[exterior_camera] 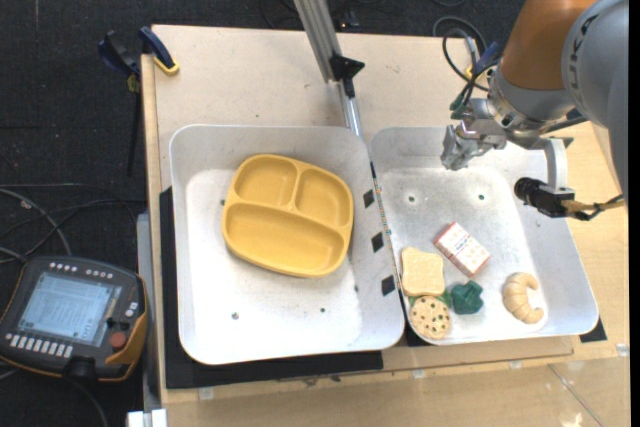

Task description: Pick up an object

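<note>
Cookie (431, 315), toast slice (422, 270), green toy (465, 297), croissant (524, 298) and small carton (462, 248) cluster at the right bin's (490, 190) near edge, well below the gripper (458, 153); whether its fingers are parted, I can't tell. That carton looks light and stiff, likely easiest gripped across its short sides; its long axis runs diagonally, upper-left to lower-right.

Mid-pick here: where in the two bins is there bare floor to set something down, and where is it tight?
Right bin: bare floor between the gripper and the small box. Crowded along its near edge: toast, cookie, green piece, croissant. Left bin: bare strip in front of the yellow plate.
</note>
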You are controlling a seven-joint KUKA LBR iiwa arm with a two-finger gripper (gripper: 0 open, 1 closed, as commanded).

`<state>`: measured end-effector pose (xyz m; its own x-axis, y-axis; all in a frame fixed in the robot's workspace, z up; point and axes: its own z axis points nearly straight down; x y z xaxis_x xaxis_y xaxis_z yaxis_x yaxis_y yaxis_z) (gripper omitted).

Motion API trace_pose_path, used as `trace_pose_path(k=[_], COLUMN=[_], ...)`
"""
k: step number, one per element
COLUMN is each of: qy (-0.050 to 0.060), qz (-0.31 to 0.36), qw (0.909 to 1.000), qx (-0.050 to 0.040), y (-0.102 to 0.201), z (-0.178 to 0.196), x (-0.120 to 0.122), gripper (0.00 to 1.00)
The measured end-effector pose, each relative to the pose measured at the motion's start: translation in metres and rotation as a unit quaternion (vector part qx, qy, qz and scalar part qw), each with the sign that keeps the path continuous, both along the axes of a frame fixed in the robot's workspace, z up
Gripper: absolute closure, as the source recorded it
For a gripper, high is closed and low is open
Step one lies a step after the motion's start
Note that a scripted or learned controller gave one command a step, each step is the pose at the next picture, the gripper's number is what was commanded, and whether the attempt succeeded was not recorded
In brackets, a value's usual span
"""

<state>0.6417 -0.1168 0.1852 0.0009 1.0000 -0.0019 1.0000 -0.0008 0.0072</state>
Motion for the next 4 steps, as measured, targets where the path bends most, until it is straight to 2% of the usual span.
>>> trace_pose_path(k=[2,4], qy=[0.0,0.004], qz=[0.002,0.004], qw=[1.0,1.0], qx=[0.0,0.0016], y=[-0.001,0.1], z=[0.103,0.093], x=[-0.006,0.002], gripper=[1.0,1.0])
